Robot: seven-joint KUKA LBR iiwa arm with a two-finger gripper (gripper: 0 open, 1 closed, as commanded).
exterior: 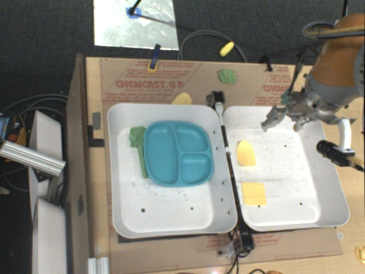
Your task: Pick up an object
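Observation:
In the right bin (319, 210) a small rounded yellow object (246, 153) lies near the left wall, and a flat yellow square (254, 193) lies just in front of it. My gripper (287, 119) hangs over the bin's far edge, up and to the right of both yellow pieces. Its two fingers (272, 120) are spread apart with nothing between them. In the left bin (131, 221) sits a blue divided plate (178, 153), with a green leafy piece (138, 144) lying against its left side.
On the cardboard behind the bins lie a green bumpy ball (227, 76), a yellow piece (182, 99) at the left bin's far rim, and a small yellow object (227, 48) by a cable. A black fixture (336, 151) juts over the right bin's right edge.

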